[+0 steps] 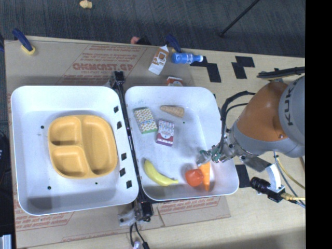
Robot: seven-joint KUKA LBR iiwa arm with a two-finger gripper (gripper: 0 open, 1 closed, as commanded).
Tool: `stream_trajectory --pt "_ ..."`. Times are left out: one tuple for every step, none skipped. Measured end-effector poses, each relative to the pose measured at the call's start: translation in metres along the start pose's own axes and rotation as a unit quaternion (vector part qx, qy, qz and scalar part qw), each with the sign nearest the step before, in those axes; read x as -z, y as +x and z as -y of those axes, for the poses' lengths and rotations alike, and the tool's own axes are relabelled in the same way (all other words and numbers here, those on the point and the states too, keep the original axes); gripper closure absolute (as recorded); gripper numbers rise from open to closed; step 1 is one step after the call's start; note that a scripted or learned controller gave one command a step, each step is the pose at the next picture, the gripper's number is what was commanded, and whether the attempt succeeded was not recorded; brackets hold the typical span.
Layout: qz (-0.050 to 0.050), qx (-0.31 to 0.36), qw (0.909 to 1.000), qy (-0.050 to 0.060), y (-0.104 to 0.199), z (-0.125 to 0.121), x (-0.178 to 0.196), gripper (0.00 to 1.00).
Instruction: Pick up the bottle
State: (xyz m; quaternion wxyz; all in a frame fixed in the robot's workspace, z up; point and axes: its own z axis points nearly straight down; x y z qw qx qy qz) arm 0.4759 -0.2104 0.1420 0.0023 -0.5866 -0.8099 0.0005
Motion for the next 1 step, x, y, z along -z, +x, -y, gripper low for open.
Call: stream_trajectory --pt "0.002 0.175 0.9846 -0.001 -0.0010 -0.0008 0.0451 1.00"
